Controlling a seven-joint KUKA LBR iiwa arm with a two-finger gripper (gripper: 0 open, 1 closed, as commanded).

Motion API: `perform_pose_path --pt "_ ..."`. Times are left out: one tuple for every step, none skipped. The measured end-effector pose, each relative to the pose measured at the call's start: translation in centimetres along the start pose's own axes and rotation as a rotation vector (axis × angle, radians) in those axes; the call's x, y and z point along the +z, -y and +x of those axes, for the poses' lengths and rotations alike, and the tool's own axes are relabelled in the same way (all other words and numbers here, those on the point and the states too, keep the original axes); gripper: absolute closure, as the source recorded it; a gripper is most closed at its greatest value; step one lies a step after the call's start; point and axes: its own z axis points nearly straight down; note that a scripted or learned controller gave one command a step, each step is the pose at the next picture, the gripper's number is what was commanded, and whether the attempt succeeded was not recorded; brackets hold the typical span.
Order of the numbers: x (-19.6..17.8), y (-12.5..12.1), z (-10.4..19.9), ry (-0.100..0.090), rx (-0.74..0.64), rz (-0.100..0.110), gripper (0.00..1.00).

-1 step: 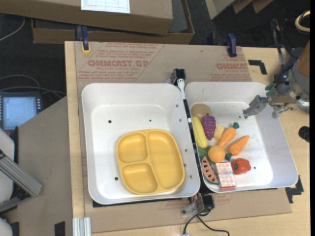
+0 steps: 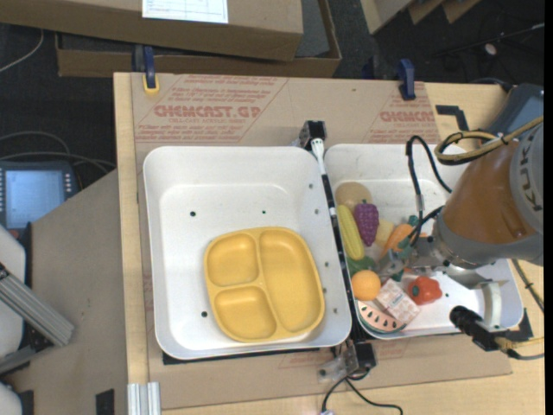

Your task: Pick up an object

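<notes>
Tabletop [image 2: 216, 111], two white bins | toy food pile [image 2: 380, 249] lower right of frame | arm [image 2: 488, 206] directly over it, pile leftward | jaws' state: cannot tell

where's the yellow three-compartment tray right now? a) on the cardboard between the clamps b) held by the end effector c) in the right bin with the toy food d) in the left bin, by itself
d: the yellow plastic three-compartment tray lies flat on the floor of the left white bin, while the toy corn cob and purple toy grapes sit in the right white bin.
</notes>
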Motion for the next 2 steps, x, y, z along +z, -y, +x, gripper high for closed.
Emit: perform_pose_path --pt "-1.75 -0.35 -0.22 0.003 0.001 -0.012 1.0" --pt "-1.71 -0.34 -0.22 0.003 0.001 -0.011 0.0"
